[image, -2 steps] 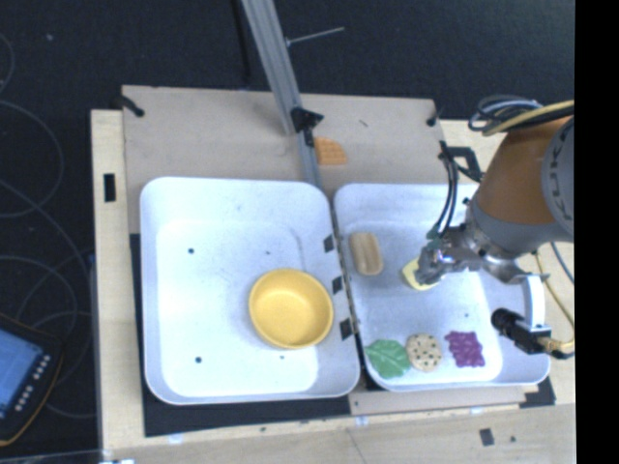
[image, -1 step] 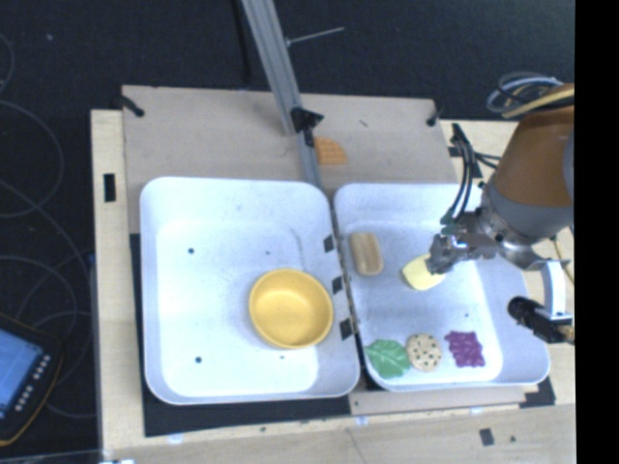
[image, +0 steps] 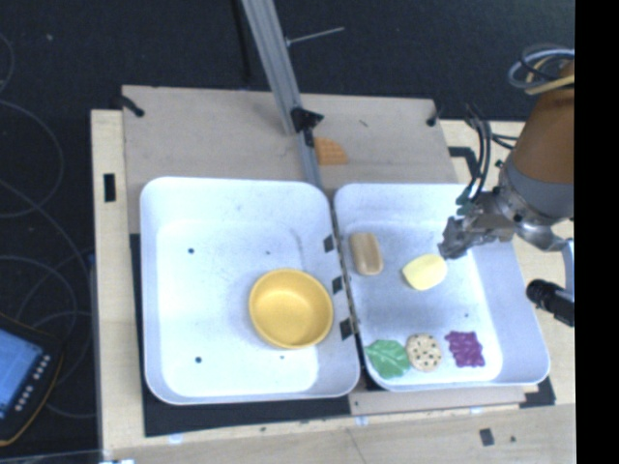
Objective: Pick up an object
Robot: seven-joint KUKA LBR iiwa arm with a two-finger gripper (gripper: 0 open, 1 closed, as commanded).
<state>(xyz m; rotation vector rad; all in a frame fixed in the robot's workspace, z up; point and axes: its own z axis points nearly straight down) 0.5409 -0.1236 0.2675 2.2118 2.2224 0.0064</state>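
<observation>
On the table (image: pixel 116 259), the left bin (image: pixel 193 220) holds a yellow bowl (image: pixel 290 307), sitting upright toward its lower right part. The right bin (image: pixel 503 307) carries a tan bread-like piece (image: pixel 366 253) near its left wall and a pale yellow lump (image: pixel 425 273) around its middle. Along its near edge lie a green leaf shape (image: pixel 387 357), a speckled cookie (image: pixel 423 352) and a purple grape cluster (image: pixel 466 348), side by side. The pincer (image: pixel 455 245) hangs just beside the yellow lump's upper right; whether it is spread or closed, I cannot tell, and nothing visibly sits within it.
</observation>
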